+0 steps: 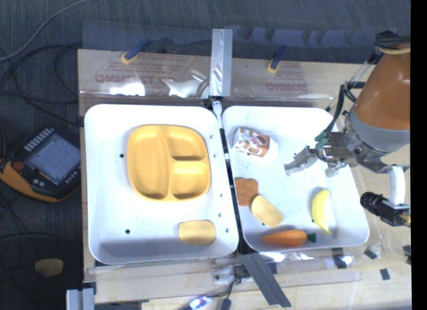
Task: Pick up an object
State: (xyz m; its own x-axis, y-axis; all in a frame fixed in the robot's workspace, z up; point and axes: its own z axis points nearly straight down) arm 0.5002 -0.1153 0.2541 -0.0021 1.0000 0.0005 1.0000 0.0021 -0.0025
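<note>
My gripper [315, 166] hangs over the right bin [293, 117], in its right half, open with nothing between its fingers. Below it a yellow banana [321, 209] lies near the bin's right wall. An orange carrot [285, 237] rests along the front wall. A pale yellow lump [266, 211] touches a brown piece [245, 189] at the bin's left side. A white and orange wrapped packet [251, 143] sits at the back left, well left of the gripper.
The left bin [107, 169] holds a yellow divided plate [168, 161] and a tan bread-like block [197, 231] near its front. A metal divider post [221, 62] stands behind the bins. A handheld controller [41, 163] lies on the floor to the left.
</note>
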